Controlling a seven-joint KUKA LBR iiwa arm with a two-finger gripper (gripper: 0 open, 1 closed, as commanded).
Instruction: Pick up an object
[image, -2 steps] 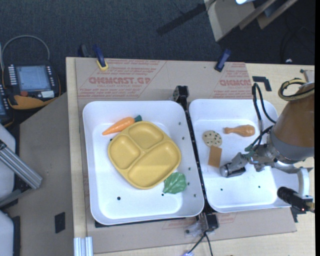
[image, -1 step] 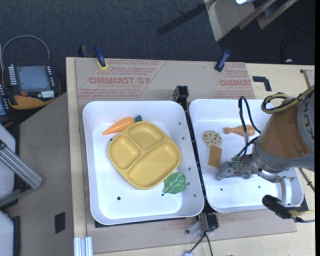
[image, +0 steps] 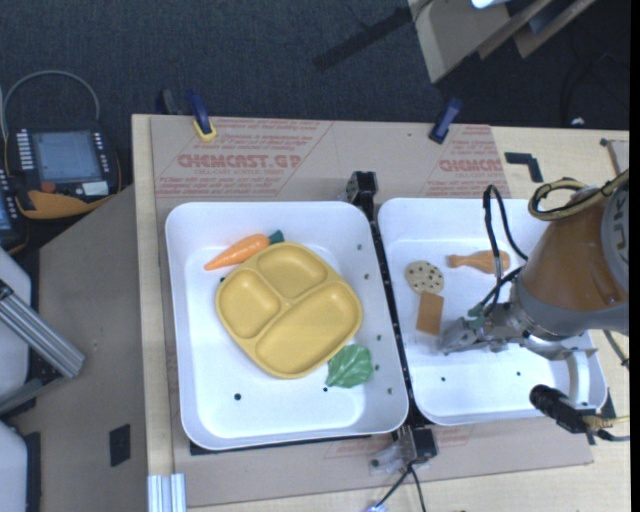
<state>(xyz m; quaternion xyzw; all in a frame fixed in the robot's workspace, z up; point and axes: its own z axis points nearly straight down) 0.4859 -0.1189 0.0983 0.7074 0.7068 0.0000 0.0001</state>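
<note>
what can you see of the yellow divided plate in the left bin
The yellow plate is a rounded, matte, plastic-looking tray with three compartments: two smaller ones toward the far side and a larger one nearer the camera, all bare. It lies flat, turned at an angle, near the middle of the left bin. A toy carrot lies against its far-left edge and a green leaf piece touches its near-right edge.

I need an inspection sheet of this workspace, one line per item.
Surface: bench bears left bin and right bin.
Job's things: left bin holds yellow divided plate, carrot, green leaf; right bin holds cookie, brown block, drumstick.
Clutter: nothing seen.
Grippers: gripper low in right bin, beside the brown block.
Cables: black cable on arm.
Surroundings: pendant left of bench.
</note>
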